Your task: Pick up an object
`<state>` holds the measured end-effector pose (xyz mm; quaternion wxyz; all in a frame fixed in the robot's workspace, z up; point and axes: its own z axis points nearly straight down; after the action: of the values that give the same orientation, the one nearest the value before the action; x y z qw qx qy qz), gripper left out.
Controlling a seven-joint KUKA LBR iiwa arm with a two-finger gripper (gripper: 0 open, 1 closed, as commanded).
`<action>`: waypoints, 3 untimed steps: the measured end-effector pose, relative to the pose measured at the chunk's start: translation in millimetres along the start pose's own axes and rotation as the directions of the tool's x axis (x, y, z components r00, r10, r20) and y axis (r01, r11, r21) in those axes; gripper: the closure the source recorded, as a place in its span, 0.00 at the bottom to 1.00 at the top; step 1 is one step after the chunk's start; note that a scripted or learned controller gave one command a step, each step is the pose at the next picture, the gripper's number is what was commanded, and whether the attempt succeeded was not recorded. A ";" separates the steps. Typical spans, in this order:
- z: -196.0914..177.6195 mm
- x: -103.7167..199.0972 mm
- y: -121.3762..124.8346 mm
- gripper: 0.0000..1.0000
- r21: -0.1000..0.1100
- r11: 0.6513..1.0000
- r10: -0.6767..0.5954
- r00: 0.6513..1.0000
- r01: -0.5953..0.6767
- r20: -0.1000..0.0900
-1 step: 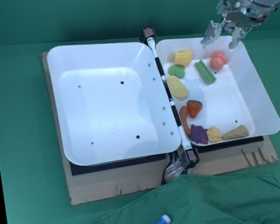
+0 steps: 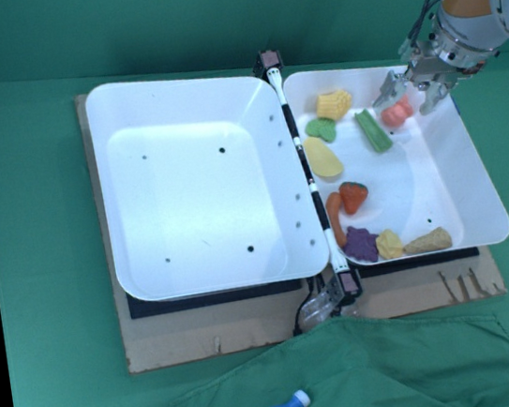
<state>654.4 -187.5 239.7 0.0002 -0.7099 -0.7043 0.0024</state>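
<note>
The end effector (image 2: 410,94) is hanging over the far right part of the right bin (image 2: 482,202), its fingers spread apart on either side of an orange-red toy fruit (image 2: 397,113) without clamping it. Just left of that fruit a green cucumber-like piece (image 2: 373,130) is lying, and further left a yellow corn cob (image 2: 333,103). Nearer the camera from the fruit, a strawberry (image 2: 355,195) and a purple piece (image 2: 361,244) are resting. The left bin (image 2: 126,103) is sitting well left of the fruit on the green surface (image 2: 40,230).

Glossy white plastic bins (image 2: 193,112); matt green cloth (image 2: 374,369); brown cardboard base (image 2: 208,337).
</note>
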 end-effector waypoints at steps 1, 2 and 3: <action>43.9 0.9 12.9 0.00 -0.016 1.000 -0.006 1.000 0.006 0.001; 2.4 -0.2 -9.9 0.00 -0.012 1.000 -0.004 1.000 0.004 0.000; 45.8 0.0 -16.2 0.00 -0.015 1.000 -0.005 1.000 0.005 0.001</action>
<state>638.0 -187.6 193.9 -0.0055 -0.7080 -0.7062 -0.0022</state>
